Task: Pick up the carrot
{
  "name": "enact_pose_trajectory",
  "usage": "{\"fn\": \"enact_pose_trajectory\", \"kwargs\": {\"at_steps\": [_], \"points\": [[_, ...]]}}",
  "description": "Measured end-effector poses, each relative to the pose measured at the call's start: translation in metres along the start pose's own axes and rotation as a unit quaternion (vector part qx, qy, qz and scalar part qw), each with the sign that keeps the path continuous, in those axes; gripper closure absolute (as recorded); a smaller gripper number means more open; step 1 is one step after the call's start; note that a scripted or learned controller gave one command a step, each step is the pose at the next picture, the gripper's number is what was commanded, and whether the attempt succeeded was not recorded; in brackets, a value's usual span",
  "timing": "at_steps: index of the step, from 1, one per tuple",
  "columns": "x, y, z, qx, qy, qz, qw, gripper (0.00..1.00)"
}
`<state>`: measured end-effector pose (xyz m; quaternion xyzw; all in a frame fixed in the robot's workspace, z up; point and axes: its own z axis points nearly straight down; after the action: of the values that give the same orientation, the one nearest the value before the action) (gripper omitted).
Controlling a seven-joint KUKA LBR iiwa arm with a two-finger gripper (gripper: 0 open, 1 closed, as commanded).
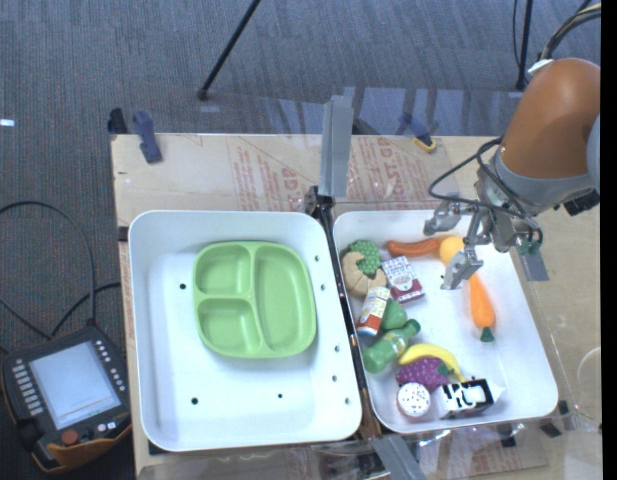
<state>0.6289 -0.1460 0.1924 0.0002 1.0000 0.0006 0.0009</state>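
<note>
The carrot (pixel 481 305) is orange with a small green stub at its near end. It lies lengthwise on the floor of the right bin (pixel 518 368), close to the right wall. My gripper (pixel 494 271) hangs over the back right part of that bin, just behind the carrot's far end. Its fingers (pixel 457 268) are spread open with nothing between them. The carrot is not held.
A yellow lemon (pixel 450 249) and a red-orange pepper (pixel 416 248) lie left of the gripper. Toy food crowds the bin's left and front: a small carton (pixel 403 279), bottles (pixel 374 311), a banana (pixel 428 354), grapes (pixel 424 372). The left bin holds a green divided plate (pixel 255 298).
</note>
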Motion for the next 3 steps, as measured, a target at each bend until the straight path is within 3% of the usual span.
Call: {"fn": "enact_pose_trajectory", "kwargs": {"at_steps": [1, 2, 3], "points": [[0.017, -0.051, 0.108, -0.001, 0.003, 0.007, 1.0, 0.0], [0.013, -0.049, 0.093, 0.0, -0.002, 0.004, 1.0, 1.0], [0.096, -0.034, -0.001, 0.001, -0.003, 0.05, 0.9987, 1.0]]}}
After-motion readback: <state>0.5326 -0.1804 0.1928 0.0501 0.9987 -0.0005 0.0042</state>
